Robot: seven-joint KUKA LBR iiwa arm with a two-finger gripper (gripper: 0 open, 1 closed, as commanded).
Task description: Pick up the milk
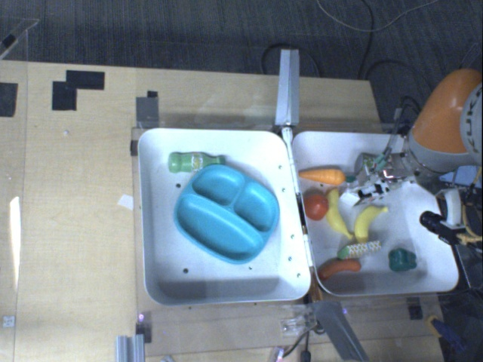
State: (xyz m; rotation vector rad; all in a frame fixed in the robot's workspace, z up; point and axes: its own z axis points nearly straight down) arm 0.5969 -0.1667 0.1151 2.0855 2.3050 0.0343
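Two shallow white bins are seen side by side on a pale wooden bench. In the left white bin a blue plastic plate with three compartments is laid, and a small green plastic bottle lies on its side just behind the plate, near the far wall.

The grey arm with the orange band is reached in over the far right corner of the right white bin. Its two-finger gripper is lowered above a small white carton with black patches, which is taken to be the milk. This carton is placed in the far half of the right bin, between an orange toy carrot and two yellow toy bananas. Whether the gripper is spread or closed cannot be told, and no hold on the carton can be seen.

A red toy tomato is set near the dividing wall, just beside the bananas. A brown-red toy sausage is laid by the near wall, and a small dark green object is found to its right.
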